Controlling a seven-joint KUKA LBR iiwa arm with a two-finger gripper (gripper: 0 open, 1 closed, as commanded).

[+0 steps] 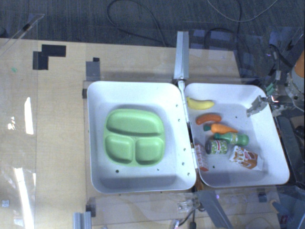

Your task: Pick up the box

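White-brown box [245, 157], flat, right bin's [281, 175] near corner

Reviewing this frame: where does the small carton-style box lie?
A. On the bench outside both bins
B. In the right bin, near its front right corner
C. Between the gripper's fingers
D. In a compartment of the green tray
B: the box lies flat on the floor of the right bin, just right of the can and apart from the gripper at the bin's far right rim.
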